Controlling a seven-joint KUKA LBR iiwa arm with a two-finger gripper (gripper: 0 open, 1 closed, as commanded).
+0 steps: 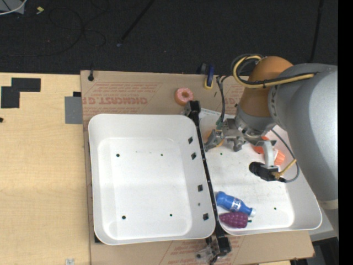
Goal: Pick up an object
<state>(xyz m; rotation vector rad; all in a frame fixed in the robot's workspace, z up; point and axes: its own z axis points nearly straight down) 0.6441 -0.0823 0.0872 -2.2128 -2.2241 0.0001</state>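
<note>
Gripper (223, 138) hung low in the right bin (300, 217), its state impossible to tell, while nearer the camera lay a bottle (234, 203), probably light, stiff and slippery, best taken across its middle.

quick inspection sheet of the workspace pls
surface: two white bins, left bin and right bin, side by side on a cardboard sheet
job's things: blue bottle and purple item touching at right bin's near left corner; orange item partly hidden by arm
clutter: pink ring on cardboard behind the bins
grippers: gripper low over right bin's far left; grasp unclear
cables: yellow and black loops at wrist
surroundings: wooden bench, dark floor behind
</note>
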